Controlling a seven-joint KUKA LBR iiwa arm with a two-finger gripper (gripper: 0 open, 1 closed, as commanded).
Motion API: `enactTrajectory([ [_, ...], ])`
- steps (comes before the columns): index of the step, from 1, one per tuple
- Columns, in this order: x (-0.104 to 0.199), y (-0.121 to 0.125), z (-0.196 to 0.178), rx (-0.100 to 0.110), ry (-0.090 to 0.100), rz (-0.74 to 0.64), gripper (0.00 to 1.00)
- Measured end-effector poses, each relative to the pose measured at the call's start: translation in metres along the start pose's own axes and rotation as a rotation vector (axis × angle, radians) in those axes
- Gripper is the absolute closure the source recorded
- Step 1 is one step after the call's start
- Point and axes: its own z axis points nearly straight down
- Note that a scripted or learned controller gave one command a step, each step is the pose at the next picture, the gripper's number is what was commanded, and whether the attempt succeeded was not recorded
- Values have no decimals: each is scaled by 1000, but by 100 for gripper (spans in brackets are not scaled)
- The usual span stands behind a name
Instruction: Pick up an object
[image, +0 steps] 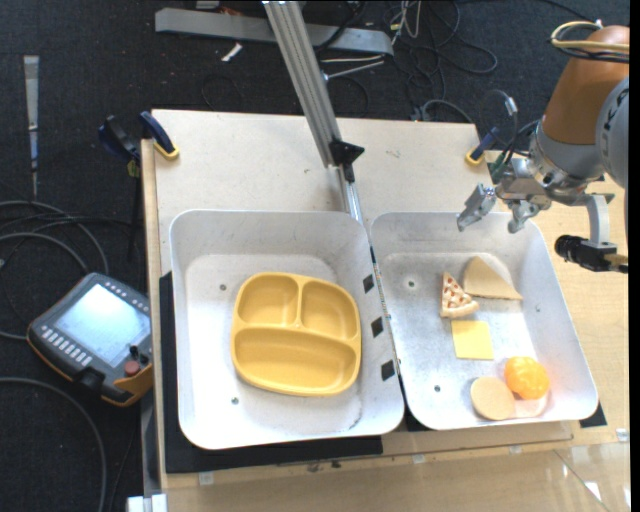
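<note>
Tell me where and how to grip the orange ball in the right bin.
Grip the round orange ball across its widest part, coming straight down from above. It bulges above the flat tan disc beside it, so a pinch along the near-far line probably avoids the disc. The gripper hangs open above the right white bin's far edge.

Two bins sat side by side on the bench (250, 160). Left bin (190, 250) held a divided tray (297, 333) approx. at its centre. Right bin (415, 400) held all the food: pizza slice (457, 297) near the middle, a wedge (489, 280) just beside it toward the back-right, a flat square (472, 339) in front of the pizza, a round disc (491, 399) at the front edge w/ a ball (526, 377) touching its right side. Gripper (495, 212) hung over the right bin's back edge.
</note>
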Motion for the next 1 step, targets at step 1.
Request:
enactTrajectory([
  [1,0,0,0,0,-1,0,0],
])
